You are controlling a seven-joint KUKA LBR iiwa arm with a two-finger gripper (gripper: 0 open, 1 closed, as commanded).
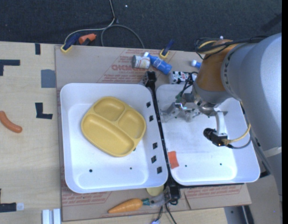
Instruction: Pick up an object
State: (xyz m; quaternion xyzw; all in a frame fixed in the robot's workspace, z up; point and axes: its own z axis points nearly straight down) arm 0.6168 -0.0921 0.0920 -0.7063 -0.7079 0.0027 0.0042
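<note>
A yellow divided plate (114, 125) lies flat in the left bin (71, 171), tilted askew. The gripper (179, 108) sits low in the right bin (242, 174) near its far-left corner; its grip state can't be told.

Bulky grey arm (256, 78), orange band (211, 73) above wrist, yellow cable looping beside black fitting.

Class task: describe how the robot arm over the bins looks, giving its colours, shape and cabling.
The arm is a thick, rounded grey cylinder with an orange band above the wrist. Below sits a metallic pincer assembly. A yellow cable loops from a small black fitting beside it.
</note>
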